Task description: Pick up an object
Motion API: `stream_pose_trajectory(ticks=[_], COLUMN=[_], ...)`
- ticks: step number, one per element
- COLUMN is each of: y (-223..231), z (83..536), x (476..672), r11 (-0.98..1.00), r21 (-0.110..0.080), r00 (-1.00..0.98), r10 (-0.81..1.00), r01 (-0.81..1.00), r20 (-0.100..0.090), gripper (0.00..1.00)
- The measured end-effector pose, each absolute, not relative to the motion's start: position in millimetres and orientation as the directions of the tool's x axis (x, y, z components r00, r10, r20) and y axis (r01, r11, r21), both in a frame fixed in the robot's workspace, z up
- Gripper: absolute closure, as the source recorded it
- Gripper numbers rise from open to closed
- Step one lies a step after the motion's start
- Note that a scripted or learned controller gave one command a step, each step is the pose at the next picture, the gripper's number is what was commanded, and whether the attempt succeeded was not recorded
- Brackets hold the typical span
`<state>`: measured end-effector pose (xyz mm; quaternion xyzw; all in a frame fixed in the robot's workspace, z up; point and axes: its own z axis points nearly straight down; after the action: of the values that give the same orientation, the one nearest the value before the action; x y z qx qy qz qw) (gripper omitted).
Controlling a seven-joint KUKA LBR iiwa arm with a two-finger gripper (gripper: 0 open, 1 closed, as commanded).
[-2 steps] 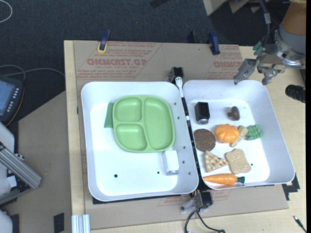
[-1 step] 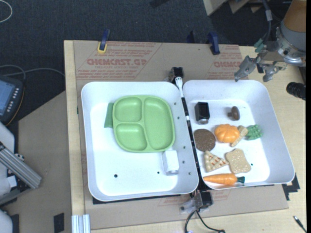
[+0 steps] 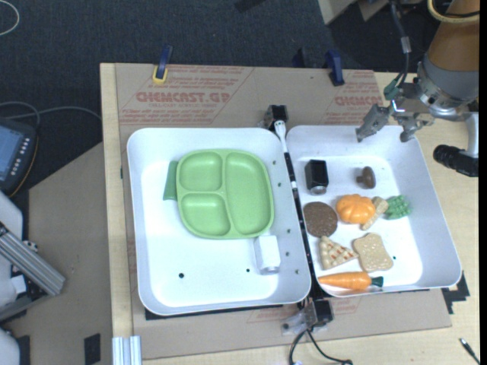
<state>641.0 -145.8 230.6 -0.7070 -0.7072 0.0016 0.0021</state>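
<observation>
Gripper (image 3: 389,125) hovers over the far rim of the right white bin (image 3: 434,226), fingers spread apart, nothing between them.

Grey arm with orange band (image 3: 454,48) comes in from upper right. Right bin holds the pickable items: black cylindrical can (image 3: 316,176), small dark brown lump (image 3: 367,177), round brown patty (image 3: 320,218), orange bell-pepper toy (image 3: 356,208) touching green broccoli toy (image 3: 394,207), pizza slice toy (image 3: 334,252), toast slice toy (image 3: 373,252), orange carrot toy (image 3: 348,281) at the near edge. Left white bin (image 3: 152,272) holds a green three-compartment plastic tray (image 3: 225,193) and a small white cylinder (image 3: 267,253) just beside the tray's near right corner. Both bins sit on a cardboard-covered surface (image 3: 228,90).
</observation>
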Motion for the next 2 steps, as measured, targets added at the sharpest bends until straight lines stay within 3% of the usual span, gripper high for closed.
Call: stream_pose_trajectory(ticks=[2], y=[-142], z=[142], x=[632.8], r11=[0.000], r21=[-0.005], r00=[0.000], r10=[1.000], r01=[1.000], r20=[0.001], gripper=[0.00])
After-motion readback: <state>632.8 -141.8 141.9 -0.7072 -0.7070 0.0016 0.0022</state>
